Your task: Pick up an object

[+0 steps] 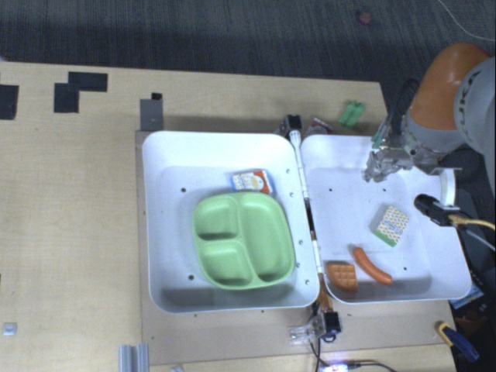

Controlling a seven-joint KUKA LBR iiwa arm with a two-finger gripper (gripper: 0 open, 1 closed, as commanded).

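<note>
Gripper (385, 163) apparently empty, finger state unclear; patterned packet (391, 225) well below fingertips, toy sausage (372, 265) farther; risks closing on air.

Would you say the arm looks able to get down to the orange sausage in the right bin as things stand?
Probably yes: the sausage lies uncovered on the right bin floor, apart from the waffle and small box, with the gripper over that bin.
</note>
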